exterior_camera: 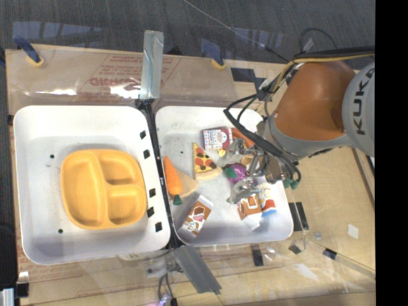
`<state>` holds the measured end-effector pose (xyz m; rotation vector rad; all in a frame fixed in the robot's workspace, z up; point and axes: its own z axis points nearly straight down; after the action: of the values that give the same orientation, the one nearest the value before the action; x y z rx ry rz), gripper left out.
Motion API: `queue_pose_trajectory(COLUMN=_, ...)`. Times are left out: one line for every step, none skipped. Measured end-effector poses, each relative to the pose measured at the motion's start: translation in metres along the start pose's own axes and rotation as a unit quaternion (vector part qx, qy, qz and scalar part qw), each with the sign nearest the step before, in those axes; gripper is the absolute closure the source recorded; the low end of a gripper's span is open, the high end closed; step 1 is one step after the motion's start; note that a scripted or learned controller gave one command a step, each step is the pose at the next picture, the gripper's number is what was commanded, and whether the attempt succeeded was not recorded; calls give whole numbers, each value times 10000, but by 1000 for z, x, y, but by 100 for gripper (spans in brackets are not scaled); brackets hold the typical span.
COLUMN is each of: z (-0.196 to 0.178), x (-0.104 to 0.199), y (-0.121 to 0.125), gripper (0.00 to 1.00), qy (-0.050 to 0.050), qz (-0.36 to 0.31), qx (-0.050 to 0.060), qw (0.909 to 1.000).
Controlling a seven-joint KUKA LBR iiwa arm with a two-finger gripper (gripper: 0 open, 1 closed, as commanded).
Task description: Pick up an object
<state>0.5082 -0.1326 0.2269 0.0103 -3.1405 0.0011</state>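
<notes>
The big grey robot arm with the orange band (312, 104) reaches in from the right and hangs low over the right white bin (167, 127). Its metal two-finger gripper (245, 187) sits down among the toys there. I cannot tell how the gripper stands, because wires and toys crowd around it.

Many small toys lie close by. A red and white carton with a blue cap (256, 209) lies just beside the gripper, a little lower and to the right, tilted. A small purple toy (234, 170) lies just above the gripper. A yellow toy pizza slice (204, 161) sits to the left, its point aiming up. An orange toy carrot (172, 178) lies farther left, near the bin's wall, its long side running up and down. A brown and white packet (197, 216) lies low and left.

The carton looks like the nearest thing to grab. Nothing looks lifted yet.

The left white bin (25, 171) holds a yellow plastic tray with sections (102, 187), well apart from the arm.
</notes>
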Motion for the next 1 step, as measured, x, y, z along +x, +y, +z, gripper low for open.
queue_pose_trajectory(z=135, x=0, y=-57, gripper=0, qy=-28, qz=-41, qx=1, qw=10000)
